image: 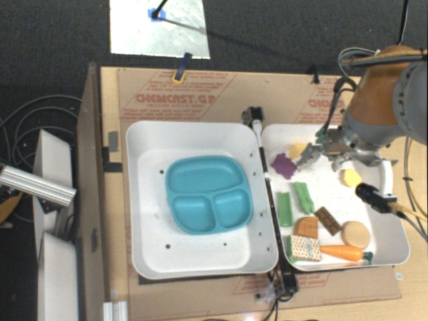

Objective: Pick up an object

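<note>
Here the grey two-finger gripper [311, 154] hangs low over the upper part of the right-hand shallow white plastic bin [398, 241], at the end of the grey arm with its orange band [374, 99] coming in from the right. Whether it is released or clenched cannot be told from this angle.

Just to the gripper's left lies a small purple lumpy toy piece [284, 165], near but not visibly touching it. A small pale yellow piece [298, 151] sits right beside the gripper, partly hidden by it, and I cannot tell whether they touch. To the gripper's right and slightly below is a round yellow piece [350, 177], close under the wrist.

Below the gripper lie two green stick-shaped pieces [303, 197], one beside the other. Further below are a brown chocolate-bar-shaped block [327, 220], an orange waffle-like square [307, 228], a patterned speckled square [305, 248], a round tan bun-shaped piece [356, 233] and an orange toy carrot [344, 252] along the bin's lower edge.

Well to the gripper's left, across the divide, the left-hand shallow white bin [150, 246] holds a turquoise plastic plate with three compartments [209, 194].
</note>
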Tool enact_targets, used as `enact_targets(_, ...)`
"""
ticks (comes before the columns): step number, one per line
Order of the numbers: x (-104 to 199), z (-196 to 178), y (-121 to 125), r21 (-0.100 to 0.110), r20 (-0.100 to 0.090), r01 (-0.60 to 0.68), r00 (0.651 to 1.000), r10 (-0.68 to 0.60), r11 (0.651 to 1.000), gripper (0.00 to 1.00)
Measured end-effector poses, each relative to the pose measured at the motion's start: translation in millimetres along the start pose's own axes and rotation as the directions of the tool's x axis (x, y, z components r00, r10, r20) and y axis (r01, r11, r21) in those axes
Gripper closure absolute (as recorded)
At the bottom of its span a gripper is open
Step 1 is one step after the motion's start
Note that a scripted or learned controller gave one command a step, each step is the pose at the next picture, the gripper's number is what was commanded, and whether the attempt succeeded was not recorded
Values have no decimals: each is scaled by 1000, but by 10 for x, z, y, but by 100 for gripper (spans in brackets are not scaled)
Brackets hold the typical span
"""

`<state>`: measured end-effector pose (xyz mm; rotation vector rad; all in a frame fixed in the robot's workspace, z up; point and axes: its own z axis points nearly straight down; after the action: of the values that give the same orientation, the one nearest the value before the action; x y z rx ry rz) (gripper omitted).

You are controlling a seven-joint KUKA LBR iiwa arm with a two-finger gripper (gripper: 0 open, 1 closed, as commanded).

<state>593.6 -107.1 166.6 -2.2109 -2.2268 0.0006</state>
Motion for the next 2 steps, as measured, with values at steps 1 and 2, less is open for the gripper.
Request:
enact_targets(1, 264, 846, -450, -3, -1, -8, 1000, 8, 1000, 0)
enact_targets(2, 255, 690, -409, -12, 0, -5, 1000, 5, 1000, 100)
